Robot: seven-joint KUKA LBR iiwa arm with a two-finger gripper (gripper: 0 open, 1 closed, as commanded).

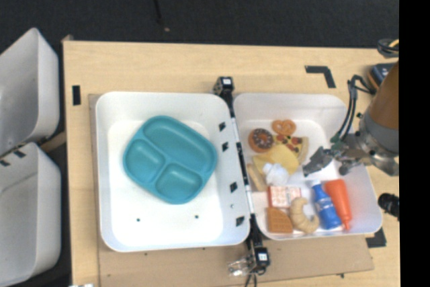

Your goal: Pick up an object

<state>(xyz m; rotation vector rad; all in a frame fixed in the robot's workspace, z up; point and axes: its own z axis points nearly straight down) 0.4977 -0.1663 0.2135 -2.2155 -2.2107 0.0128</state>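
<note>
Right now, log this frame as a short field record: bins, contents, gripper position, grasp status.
left bin: holds a teal divided plate
right bin: pile of toy food, including a donut, pretzel, croissant, blue bottle, orange carrot
gripper: low over the right bin, above the pile's right side
grasp status: nothing seen between the fingers
</note>
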